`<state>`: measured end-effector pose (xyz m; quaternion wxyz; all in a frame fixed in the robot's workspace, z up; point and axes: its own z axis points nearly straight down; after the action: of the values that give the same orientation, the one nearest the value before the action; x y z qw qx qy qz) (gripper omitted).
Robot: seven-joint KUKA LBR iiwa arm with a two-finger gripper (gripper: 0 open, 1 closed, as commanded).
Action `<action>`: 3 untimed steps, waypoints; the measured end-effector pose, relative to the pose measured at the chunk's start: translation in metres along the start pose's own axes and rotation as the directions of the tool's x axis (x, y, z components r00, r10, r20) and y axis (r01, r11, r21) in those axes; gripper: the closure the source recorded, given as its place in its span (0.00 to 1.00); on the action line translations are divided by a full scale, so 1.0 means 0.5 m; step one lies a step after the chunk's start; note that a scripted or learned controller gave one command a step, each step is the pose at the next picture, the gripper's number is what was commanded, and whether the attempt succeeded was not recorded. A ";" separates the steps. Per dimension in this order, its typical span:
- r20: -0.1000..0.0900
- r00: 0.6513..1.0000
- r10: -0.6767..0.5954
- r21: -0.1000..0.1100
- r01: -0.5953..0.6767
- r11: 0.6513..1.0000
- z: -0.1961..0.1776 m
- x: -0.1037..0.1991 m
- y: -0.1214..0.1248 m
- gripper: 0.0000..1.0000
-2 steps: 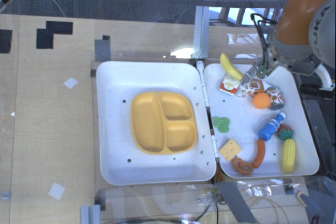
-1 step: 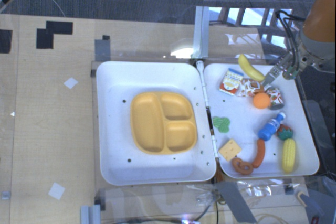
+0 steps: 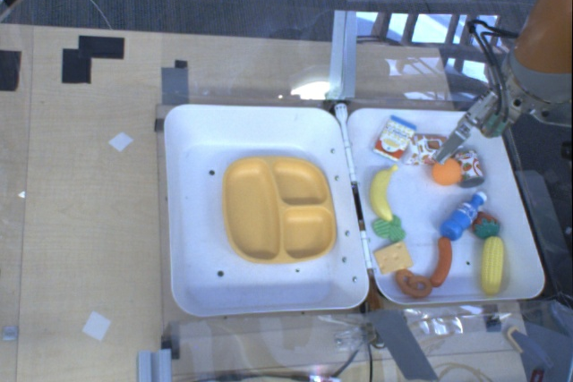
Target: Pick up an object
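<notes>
The claw (image 3: 445,155) hangs over the right bin's (image 3: 528,277) far edge, the orange ball (image 3: 446,174) apparently just below its tip; whether it is spread or pressed together I cannot tell.

Bright, even overhead light; glare on the bench (image 3: 309,90) behind the bins; image slightly soft.

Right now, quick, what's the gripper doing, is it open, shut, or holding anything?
Gripper: cannot be told; it sits low in the right bin, tip at the orange ball, with nothing visibly held.
</notes>
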<state>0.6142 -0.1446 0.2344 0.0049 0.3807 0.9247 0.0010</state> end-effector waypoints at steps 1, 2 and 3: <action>-0.006 0.980 0.198 0.007 -0.198 0.980 0.173 -0.100 -0.065 0.00; -0.001 0.999 0.055 0.002 -0.055 0.999 0.154 -0.046 -0.127 0.00; 0.006 0.842 0.540 -0.007 -0.540 0.842 0.231 -0.107 -0.065 0.00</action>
<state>0.6305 -0.2058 0.1192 0.0090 0.6254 0.7803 0.0034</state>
